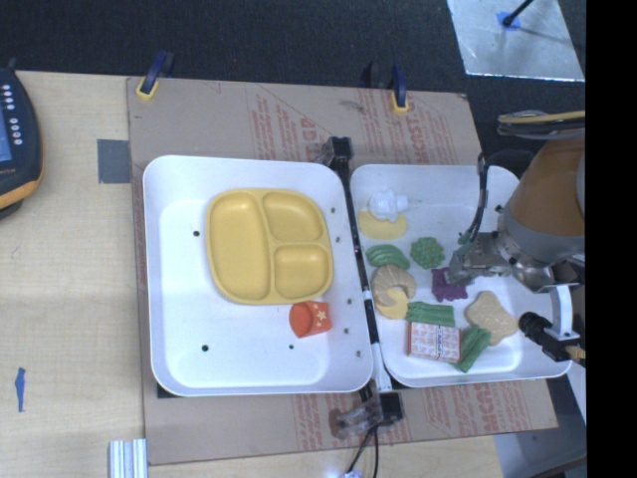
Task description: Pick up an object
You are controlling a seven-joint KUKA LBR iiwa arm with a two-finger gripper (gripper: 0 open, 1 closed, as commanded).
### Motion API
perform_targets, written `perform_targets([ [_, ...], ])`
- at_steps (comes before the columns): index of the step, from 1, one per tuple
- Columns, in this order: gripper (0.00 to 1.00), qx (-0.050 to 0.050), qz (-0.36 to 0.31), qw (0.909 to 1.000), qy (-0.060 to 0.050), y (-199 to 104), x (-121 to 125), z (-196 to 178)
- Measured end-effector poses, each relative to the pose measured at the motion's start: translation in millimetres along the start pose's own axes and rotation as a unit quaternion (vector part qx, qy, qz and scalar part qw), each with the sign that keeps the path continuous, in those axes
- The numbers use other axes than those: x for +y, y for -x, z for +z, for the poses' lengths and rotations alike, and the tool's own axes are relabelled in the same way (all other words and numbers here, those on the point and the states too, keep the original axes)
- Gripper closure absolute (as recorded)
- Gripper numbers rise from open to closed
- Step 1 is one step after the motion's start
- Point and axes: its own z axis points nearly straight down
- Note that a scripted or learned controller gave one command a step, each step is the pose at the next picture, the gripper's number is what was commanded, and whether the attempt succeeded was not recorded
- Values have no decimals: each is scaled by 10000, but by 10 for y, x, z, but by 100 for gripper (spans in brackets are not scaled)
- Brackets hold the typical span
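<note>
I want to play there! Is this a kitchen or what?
Probably a robot test bench, not a kitchen: a robot arm reaches over two white bins, the food is toys, and clamps hold a cardboard sheet down.

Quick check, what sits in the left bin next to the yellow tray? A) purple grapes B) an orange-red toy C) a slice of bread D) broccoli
B: the orange-red toy lies on the left bin floor just below the yellow tray; the other items are in the right bin.
</note>
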Motion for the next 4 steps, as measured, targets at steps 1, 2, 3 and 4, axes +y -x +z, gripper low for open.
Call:
perform_targets([
  [1,100,5,12,10000,1,123,68,-29],
  [2,100,9,-4,10000,17,-45,-82,-680],
  [3,0,10,6,10000,-9,-40,-89,-642],
  [4,0,5,-15,10000,-13,-224,90,157],
])
